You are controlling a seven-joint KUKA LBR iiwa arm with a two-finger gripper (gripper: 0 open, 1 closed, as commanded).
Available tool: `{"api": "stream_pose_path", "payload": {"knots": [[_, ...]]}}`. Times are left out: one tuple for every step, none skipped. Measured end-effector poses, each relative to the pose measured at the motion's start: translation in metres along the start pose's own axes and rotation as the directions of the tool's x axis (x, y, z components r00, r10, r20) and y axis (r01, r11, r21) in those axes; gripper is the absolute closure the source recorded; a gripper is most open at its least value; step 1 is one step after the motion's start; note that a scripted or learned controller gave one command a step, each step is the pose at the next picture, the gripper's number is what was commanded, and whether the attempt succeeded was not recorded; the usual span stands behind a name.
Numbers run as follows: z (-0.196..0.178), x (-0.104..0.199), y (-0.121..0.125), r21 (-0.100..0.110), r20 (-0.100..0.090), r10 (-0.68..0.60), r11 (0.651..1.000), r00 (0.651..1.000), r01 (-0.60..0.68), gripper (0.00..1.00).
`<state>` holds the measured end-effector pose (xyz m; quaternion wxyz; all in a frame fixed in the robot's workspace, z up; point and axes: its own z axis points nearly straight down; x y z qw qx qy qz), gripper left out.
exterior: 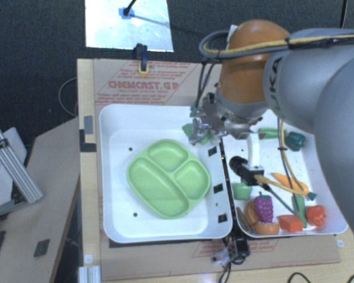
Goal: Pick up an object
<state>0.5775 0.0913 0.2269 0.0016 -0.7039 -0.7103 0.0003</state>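
dark carpet floor (35, 34) | reflective panel (128, 16) | cardboard-topped bench (147, 82)

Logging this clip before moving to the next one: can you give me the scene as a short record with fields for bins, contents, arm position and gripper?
left bin: holds a green divided plate, lying flat
right bin: holds a pile of toy food, including purple grapes, a carrot and a red piece
arm: reaches in from the right, wrist above the wall between the bins
gripper: at the far edge of the left bin, near a small green item; finger state cannot be told
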Motion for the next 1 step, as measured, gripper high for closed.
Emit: {"api": "stream_pose_path", "payload": {"knots": [[0.0118,0.0167,0.0056,-0.002,0.002,0.003,1.000,1.000,-0.003,1.00]]}}
